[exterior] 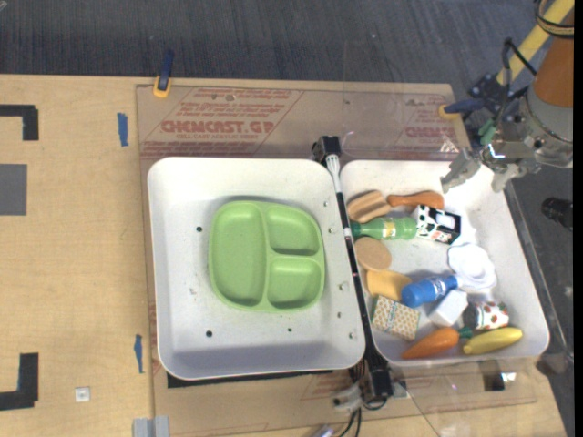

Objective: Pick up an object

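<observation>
We see the pincer (481,164) above the far right corner of the right bin (531,289), its two pale fingers (458,173) spread apart with nothing between them. Nearest it, along the far edge of that bin, lie a hot dog (414,199), a bread roll (365,205), a green bottle (385,229) and a black-and-white cow (437,223). Toward the middle sit a white cup (473,264) and a blue bottle (428,290). At the near edge rest a carrot (432,341), a banana (493,339) and a checkered box (395,318). The left bin (178,335) carries a green tray (267,254) at its centre, well apart from the pincer.
</observation>
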